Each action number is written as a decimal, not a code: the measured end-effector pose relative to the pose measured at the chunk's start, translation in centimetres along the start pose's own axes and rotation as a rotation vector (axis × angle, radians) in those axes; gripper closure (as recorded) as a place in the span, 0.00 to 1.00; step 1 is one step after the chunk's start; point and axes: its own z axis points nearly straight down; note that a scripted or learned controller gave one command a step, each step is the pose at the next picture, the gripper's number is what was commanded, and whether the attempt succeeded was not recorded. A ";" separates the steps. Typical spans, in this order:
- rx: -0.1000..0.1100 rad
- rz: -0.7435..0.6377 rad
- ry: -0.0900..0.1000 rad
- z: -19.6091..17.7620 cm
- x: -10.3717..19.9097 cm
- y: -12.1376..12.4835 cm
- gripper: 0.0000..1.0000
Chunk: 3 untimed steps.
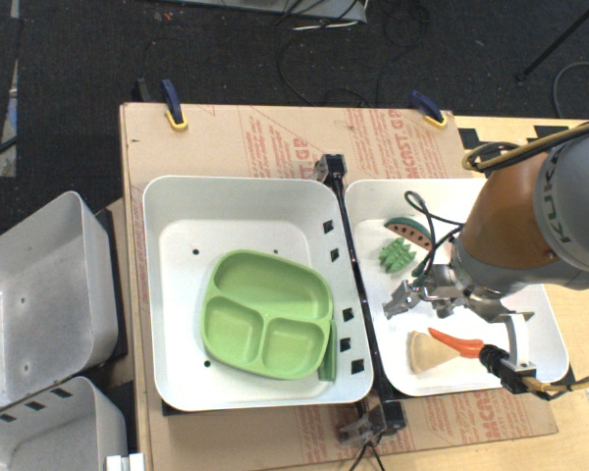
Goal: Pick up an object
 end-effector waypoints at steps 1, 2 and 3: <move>-0.002 0.000 0.000 2.6 0.1 -0.1 0.00; -0.006 0.002 -0.001 1.5 0.1 0.0 1.00; -0.010 -0.004 -0.002 -2.7 0.1 0.1 1.00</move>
